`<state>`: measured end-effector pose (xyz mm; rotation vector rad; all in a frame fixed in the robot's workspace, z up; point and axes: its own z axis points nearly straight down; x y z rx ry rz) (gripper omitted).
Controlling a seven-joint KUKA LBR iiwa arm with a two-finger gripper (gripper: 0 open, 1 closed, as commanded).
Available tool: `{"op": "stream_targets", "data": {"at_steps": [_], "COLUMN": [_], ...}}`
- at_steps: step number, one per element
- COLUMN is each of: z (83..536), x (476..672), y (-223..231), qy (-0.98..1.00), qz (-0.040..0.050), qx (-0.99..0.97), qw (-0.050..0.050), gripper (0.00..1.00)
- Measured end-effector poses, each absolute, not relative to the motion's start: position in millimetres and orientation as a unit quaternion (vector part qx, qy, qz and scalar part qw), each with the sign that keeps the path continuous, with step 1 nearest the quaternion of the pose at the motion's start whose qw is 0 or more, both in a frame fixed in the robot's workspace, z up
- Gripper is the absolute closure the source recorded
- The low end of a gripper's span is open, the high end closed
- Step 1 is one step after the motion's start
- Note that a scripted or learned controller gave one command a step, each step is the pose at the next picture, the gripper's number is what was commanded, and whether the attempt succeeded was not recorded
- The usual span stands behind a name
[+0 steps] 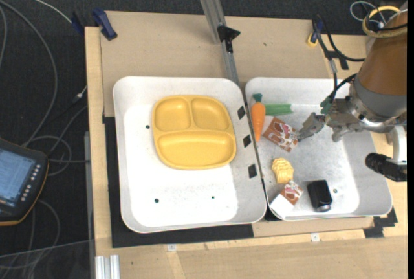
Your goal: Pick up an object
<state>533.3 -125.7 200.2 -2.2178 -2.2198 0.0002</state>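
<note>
**Pincer poised over the right bin, nothing caught yet**

The arm (387,70) enters from the right of the frame, and its pincer (323,129) hangs over the right bin (362,161) with fingers spread and nothing between them. The nearest candidate is a red-and-white packet (279,133), just left of the fingertips in the middle of that bin. A toy carrot (258,118) lies against the bin's left wall, with a green piece (278,109) beside its top. Lower in the frame sit a yellow corn-like piece (282,170), a second small red packet (291,192) and a black block (319,195). The left bin (136,206) carries a yellow divided plate (193,131).

To do this step well, I judge the pincer should centre over one item only, probably the near packet. It should turn so the fingers straddle the packet's narrow side and come down until they flank it before closing. The carrot is close enough to be nudged, so an approach from the open right side looks safer. A flat packet may slip from a shallow grip.
</note>
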Motion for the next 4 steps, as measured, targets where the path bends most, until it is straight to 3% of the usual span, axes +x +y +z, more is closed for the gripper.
{"op": "stream_targets", "data": {"at_steps": [1,2,3,4], "z": [200,139,93,107], "x": [533.3,527.0,528.6,530.2], "y": [-126,-122,-121,-121], "qy": [-0.707,-0.707,-0.707,-0.707], "qz": [-0.0001,0.002,-0.0015,-0.003], "qx": [-0.707,-0.707,-0.707,-0.707], "qw": [0.001,0.004,0.001,-0.002], "gripper": [0.0,0.0,0.0,1.0]}}
